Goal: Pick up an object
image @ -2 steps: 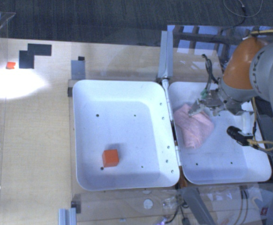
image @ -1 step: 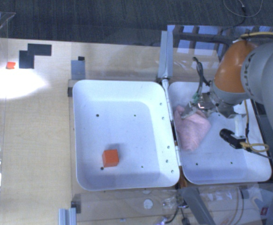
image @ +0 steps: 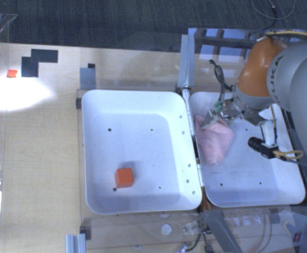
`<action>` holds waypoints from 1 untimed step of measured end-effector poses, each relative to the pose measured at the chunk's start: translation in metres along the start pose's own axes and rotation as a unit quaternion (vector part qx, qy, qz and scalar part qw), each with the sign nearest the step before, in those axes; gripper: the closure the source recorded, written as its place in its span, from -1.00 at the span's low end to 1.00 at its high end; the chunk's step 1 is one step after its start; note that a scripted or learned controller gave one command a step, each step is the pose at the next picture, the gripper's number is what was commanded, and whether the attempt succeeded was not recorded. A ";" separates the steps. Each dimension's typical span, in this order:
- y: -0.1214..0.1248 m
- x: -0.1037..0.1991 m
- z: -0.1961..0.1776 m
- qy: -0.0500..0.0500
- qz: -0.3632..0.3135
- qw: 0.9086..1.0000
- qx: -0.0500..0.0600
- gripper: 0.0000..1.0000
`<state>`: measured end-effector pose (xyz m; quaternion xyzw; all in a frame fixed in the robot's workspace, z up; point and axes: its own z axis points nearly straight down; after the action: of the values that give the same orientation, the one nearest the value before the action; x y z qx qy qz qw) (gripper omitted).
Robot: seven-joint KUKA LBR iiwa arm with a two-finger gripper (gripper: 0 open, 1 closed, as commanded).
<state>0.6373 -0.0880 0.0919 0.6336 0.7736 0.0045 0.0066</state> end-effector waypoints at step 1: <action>-0.031 0.004 -0.001 0.000 -0.034 0.999 -0.002 -1.00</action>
<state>0.6065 -0.0898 0.0922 0.6069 0.7947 0.0054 0.0080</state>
